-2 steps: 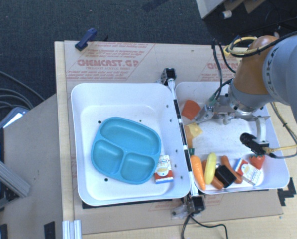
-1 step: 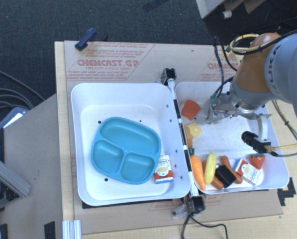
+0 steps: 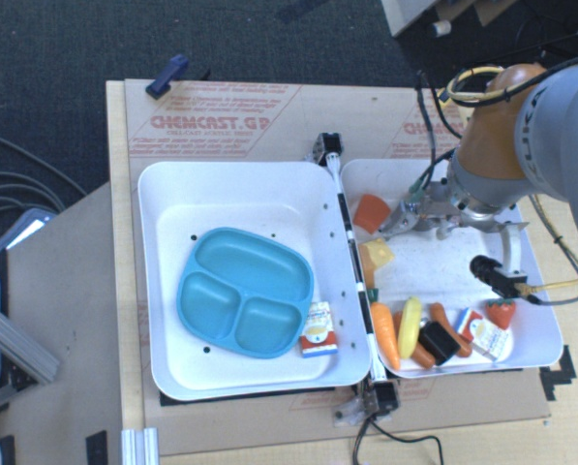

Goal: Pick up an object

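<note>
Over the right bin (image 3: 550, 342) the grey arm (image 3: 550, 114) reaches in from the right, its orange band above the wrist, and its claw (image 3: 426, 216) hangs low over the bin's upper part, just right of an orange block (image 3: 370, 212); whether the claw is spread or pressed together cannot be told from this angle, and nothing can be seen between its tips. Just below the orange block lies a pale yellow wedge (image 3: 376, 254), close to the divider between the two bins. Along the right bin's lower edge sits a cluster of toy food: a carrot (image 3: 384, 335), a yellow banana (image 3: 409, 321) beside it, a dark block (image 3: 440, 342) touching a small red-brown piece (image 3: 441, 317), then a white packet (image 3: 487, 338) and a red strawberry (image 3: 501, 313) near the right wall. A black part (image 3: 495, 276) juts over the bin just above the strawberry. On the left, the other bin (image 3: 158, 201) holds a blue divided plate (image 3: 245, 292) with three compartments, and a small white and red carton (image 3: 319, 329) rests against the plate's lower right edge. Both bins sit on a tabletop (image 3: 226, 114) with red lettering, and a blue clip (image 3: 167, 76) lies at its upper left corner.
</note>
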Available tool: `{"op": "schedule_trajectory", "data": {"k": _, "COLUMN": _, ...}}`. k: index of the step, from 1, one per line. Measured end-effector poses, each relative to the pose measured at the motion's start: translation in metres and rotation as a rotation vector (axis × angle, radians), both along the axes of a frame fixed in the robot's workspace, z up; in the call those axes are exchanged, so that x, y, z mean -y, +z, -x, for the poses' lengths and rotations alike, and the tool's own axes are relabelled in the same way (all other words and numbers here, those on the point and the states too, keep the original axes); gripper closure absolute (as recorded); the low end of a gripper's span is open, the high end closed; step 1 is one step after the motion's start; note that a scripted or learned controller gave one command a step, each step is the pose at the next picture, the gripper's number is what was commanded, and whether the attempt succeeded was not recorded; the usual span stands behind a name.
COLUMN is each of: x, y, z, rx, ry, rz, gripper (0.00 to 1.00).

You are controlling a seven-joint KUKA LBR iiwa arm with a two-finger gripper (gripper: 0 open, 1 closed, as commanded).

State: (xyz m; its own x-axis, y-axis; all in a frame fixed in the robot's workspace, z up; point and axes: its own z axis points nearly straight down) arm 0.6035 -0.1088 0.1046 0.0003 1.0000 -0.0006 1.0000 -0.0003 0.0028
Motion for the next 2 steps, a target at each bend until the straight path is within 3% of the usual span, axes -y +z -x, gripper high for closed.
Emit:
{"op": "schedule_trajectory", "data": {"k": 1, "x": -0.0151, "y": -0.0171, "z": 0.0038, "rx": 0.003, "ry": -0.001, "rz": 0.002, "gripper": 0.0}}
{"op": "schedule_trajectory", "data": {"k": 2, "x": -0.0159, "y": -0.0088, "z": 0.0044, "rx": 0.0, "ry": -0.001, "rz": 0.0, "gripper": 1.0}}
